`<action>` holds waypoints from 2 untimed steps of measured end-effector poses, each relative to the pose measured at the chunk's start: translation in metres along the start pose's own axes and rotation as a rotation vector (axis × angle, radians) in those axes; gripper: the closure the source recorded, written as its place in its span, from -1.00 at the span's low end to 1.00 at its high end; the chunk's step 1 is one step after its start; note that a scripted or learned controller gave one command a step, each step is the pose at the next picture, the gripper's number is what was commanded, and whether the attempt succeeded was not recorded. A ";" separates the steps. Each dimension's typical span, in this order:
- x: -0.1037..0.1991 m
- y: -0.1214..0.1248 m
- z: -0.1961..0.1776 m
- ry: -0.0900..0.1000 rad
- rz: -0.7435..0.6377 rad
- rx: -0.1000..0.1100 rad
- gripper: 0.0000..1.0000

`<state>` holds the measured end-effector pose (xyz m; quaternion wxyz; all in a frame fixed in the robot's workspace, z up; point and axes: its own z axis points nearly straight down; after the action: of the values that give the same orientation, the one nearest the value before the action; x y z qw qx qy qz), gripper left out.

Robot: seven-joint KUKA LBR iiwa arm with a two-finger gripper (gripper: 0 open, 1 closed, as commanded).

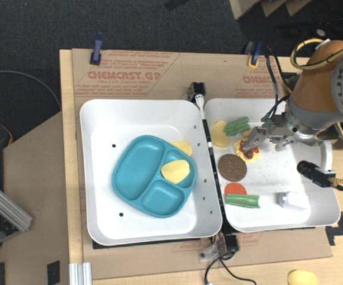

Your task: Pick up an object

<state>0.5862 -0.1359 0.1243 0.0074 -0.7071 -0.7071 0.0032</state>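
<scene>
Two white bins (94, 159), fingers (250, 146) low among crowded toys near right bin's left edge, their state unclear

Both white bins (94, 177) looked like smooth, slightly glossy moulded plastic. The blue divided tray (137, 180) had a matt plastic look, and the yellow piece (175, 171) lying in it seemed smooth and waxy. The counter (153, 70) was covered in dull brown cardboard printed with red lettering. The brown disc (232, 167) appeared matt and faintly grainy. The green stick (243, 200) looked like smooth plastic. The arm's orange band (314, 88) shone glossy.
</scene>
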 end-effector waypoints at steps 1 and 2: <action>0.032 0.041 0.042 -0.006 -0.004 -0.016 -1.00; 0.029 0.041 0.028 -0.007 0.000 -0.020 1.00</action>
<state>0.6267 -0.1063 0.0960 -0.0024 -0.7070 -0.7072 -0.0014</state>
